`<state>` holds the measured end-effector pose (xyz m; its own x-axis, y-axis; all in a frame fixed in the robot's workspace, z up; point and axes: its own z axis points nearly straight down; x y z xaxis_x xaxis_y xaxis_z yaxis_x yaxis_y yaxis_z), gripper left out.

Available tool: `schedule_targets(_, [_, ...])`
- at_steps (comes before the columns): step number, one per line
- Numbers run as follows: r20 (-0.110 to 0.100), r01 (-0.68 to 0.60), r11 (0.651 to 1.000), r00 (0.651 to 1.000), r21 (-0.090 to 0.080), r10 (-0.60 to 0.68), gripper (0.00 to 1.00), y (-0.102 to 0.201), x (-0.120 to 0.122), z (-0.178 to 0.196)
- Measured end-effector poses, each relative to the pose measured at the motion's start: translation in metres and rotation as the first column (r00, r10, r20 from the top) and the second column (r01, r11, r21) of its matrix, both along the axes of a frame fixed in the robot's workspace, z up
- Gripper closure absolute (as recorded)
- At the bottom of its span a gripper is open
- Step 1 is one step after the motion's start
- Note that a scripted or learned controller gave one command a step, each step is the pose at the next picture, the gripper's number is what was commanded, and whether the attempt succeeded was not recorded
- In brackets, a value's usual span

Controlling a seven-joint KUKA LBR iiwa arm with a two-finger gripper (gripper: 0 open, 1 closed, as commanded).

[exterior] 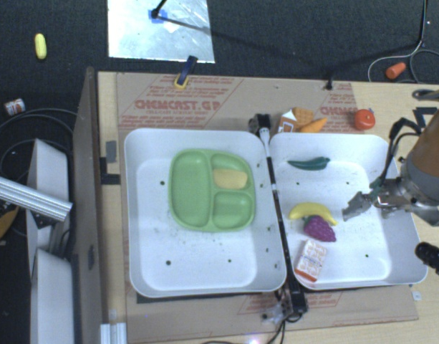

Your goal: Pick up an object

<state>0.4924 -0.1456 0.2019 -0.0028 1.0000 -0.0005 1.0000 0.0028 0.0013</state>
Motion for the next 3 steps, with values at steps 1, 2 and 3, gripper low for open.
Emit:
schedule_targets(1, [0.001,-0.004,1.000,1.000,0.002,0.004,0.00,0.034,0.013,-0.103])
schedule_targets(2, [0.010,-0.005,1.000,1.000,-0.002,0.005,0.00,0.038,0.111,-0.045])
schedule_targets(3, [-0.002,-0.003,1.000,1.000,0.001,0.003,0.00,0.044,0.116,-0.121])
